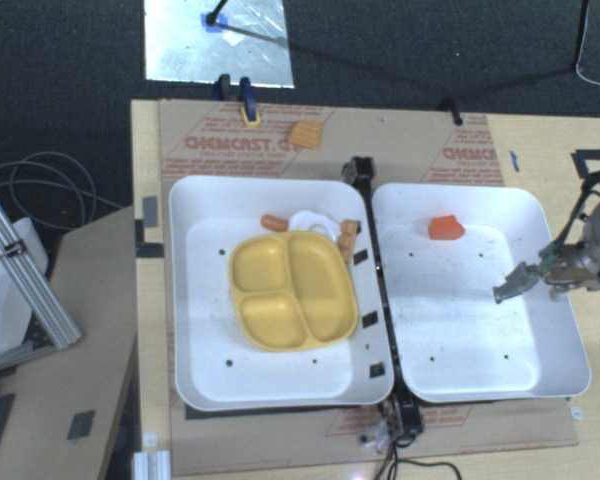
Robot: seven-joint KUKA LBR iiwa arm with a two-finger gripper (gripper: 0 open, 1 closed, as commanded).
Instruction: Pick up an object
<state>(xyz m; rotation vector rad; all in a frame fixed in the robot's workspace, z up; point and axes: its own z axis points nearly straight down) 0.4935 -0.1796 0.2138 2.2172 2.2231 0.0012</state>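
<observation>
1. Hand hangs low over the right bin's right side; whether it is open or closed cannot be told, and nothing shows in its grasp.
2. Nearest candidate, the orange block, lies near that bin's far wall, up and left of the hand, well apart.
3. Left bin holds a yellow divided tray, with small pieces beyond it hard to identify.

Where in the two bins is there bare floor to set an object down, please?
Right bin: its floor is bare below the orange block, left of the gripper. Left bin is crowded: yellow divided plate, small items behind it; bare strips at its left and front.
</observation>
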